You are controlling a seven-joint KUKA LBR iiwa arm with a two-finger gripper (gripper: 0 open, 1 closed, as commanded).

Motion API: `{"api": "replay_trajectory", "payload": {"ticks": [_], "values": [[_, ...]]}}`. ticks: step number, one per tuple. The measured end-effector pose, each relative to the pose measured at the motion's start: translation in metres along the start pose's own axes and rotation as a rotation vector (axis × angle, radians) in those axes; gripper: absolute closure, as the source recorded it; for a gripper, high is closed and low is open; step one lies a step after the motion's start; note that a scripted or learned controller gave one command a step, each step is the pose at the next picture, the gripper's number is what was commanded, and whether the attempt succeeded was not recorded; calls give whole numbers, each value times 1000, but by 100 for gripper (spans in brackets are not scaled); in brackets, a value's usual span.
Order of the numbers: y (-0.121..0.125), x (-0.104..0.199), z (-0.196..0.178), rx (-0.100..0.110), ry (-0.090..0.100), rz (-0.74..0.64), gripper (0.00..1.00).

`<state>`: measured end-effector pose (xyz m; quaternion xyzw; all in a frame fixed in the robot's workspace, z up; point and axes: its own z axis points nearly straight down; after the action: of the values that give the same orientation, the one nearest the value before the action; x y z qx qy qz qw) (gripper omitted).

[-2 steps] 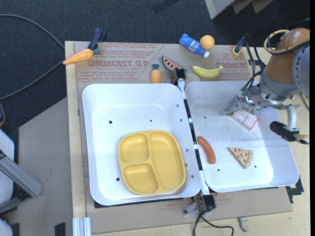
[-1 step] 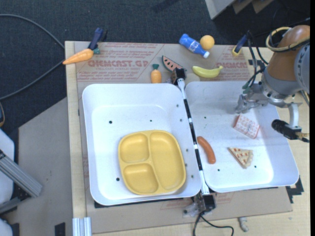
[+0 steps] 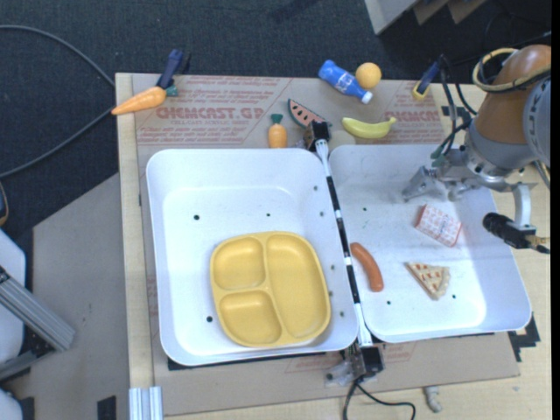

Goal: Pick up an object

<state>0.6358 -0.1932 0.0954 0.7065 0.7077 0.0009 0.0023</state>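
The gripper (image 3: 435, 185) hung over the right bin (image 3: 385, 318), jaws apart and holding nothing. The wafer (image 3: 437, 225) lay just below it, the pizza slice (image 3: 429, 278) further down.

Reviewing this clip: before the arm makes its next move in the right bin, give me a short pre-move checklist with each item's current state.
1. Targets in the right bin: ok. Sausage, pizza slice and waffle lie there.
2. Targets apart from each other: ok, none touch.
3. Pincer over the bin: ok, near its back edge, above and left of the waffle.
4. Pincer free of any object: ok, nothing shows between its fingers.
5. Sausage clear of the wall: not ok, it lies close against the bin's left rim.
6. Finger opening wide enough for the waffle: cannot tell.
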Motion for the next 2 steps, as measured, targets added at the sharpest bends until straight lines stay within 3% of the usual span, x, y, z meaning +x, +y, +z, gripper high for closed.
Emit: {"api": "replay_trajectory", "payload": {"ticks": [1,2], "values": [[-42,13,11,6,2,2,0],[-70,1,11,6,2,3,0]]}}
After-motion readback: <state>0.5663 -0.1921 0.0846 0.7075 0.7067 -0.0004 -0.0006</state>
